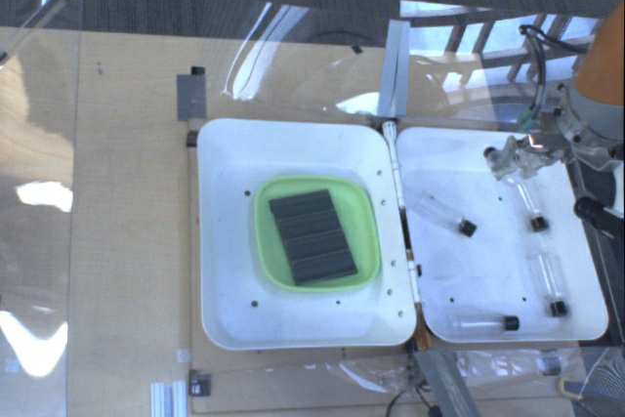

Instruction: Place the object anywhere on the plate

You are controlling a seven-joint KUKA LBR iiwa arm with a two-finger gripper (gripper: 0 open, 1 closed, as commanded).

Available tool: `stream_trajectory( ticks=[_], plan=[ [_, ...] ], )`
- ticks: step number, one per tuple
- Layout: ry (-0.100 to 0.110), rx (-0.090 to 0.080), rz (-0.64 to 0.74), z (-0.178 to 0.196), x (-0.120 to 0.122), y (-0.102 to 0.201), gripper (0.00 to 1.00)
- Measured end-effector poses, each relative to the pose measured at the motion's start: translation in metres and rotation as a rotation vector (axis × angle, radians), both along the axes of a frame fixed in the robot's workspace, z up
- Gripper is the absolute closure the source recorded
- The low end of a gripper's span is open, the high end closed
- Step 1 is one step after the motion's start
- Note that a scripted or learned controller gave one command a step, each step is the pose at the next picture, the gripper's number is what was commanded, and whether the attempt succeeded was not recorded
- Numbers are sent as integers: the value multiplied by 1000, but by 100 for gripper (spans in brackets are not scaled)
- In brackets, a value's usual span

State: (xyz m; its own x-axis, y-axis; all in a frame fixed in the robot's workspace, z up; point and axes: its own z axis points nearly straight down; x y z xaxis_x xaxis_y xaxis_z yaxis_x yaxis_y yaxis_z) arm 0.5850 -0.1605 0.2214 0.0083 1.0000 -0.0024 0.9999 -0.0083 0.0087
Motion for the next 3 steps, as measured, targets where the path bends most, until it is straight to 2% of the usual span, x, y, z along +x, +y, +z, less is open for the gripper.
stream_trajectory(
  ticks=[1, 2, 3],
  plan=[
    [5, 2, 69, -37, -26, 93, 100],
    [4, 2, 151, -36, -36, 178, 100],
    [3, 2, 150, -36, -36, 178, 0]
  ],
)
